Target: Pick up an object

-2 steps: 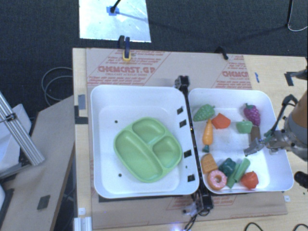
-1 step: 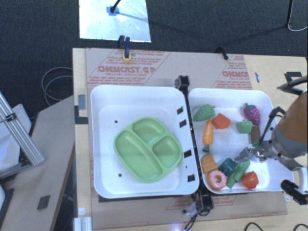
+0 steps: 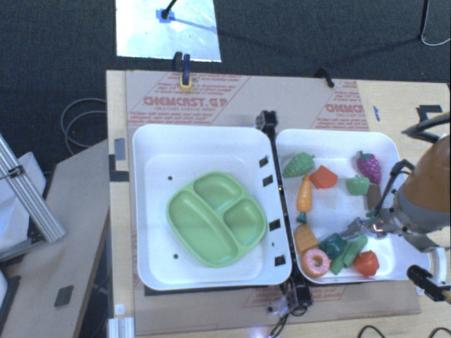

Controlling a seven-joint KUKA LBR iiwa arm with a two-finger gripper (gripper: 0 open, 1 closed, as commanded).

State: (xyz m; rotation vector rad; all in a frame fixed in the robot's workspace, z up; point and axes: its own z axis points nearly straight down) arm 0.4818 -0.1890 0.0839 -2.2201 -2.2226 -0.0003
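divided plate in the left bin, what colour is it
Light green divided plate, seen in the camera view.

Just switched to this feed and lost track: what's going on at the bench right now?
The arm reaches in from the right, with its gripper low over the right bin, just above the green toy and red tomato. Nothing visibly sits between its fingers, so no pick yet. The left bin holds a green divided plate.

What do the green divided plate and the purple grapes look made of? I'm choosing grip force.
The green divided plate looks like moulded plastic: uniform pale green, a soft sheen, rounded compartment walls. The purple grapes seem to be toy plastic too, with an even colour and a bumpy moulded shape, though they are small, so the finish is uncertain.
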